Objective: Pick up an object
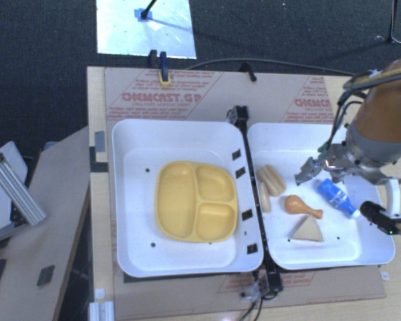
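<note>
Objects for picking lie in the right-hand bin (367,256), one of two shallow white bins set side by side on the desk (120,99). At far left, a slanted metal rail (10,182) stands beside the desk. The left-hand bin (130,139) holds a yellow divided plate (196,201) with three compartments, lying flat near the bin's middle. A black divider strip (250,192) runs along the seam where the two bins meet.

In the right-hand bin, from left to right: a tan ridged bread-like piece (271,179) with a paler stick-shaped piece (264,196) just beside it; an orange toy drumstick (301,206), its narrow end pointing right; a beige wedge-shaped piece (307,230) just below the drumstick; and a small blue bottle (338,198) with a white cap, lying on its side at a slant.

The pincer (314,169) sits low over the bin, just above and left of the bottle, at the end of the arm (387,119) entering from the right. Whether its fingers are apart or together cannot be told, and nothing is seen held between them.
</note>
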Robot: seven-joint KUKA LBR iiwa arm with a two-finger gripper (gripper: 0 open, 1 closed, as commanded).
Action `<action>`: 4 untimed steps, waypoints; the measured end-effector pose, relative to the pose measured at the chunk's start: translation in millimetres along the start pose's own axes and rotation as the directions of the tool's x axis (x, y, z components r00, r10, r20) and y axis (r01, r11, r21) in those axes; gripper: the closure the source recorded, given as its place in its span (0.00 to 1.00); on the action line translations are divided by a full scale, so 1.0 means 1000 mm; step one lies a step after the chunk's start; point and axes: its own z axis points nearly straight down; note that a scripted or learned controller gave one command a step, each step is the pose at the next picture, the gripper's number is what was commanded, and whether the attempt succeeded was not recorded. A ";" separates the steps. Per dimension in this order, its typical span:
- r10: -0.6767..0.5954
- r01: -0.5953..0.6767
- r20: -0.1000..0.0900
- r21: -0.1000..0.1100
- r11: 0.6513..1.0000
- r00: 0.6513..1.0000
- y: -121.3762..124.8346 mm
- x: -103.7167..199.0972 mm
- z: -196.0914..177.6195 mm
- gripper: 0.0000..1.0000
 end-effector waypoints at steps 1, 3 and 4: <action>0.002 -0.002 -0.001 0.004 1.000 1.000 0.002 -0.004 0.043 0.00; 0.002 -0.002 -0.001 0.002 1.000 1.000 -0.004 -0.007 0.113 0.00; 0.001 -0.001 0.000 -0.001 1.000 1.000 -0.003 -0.007 0.102 1.00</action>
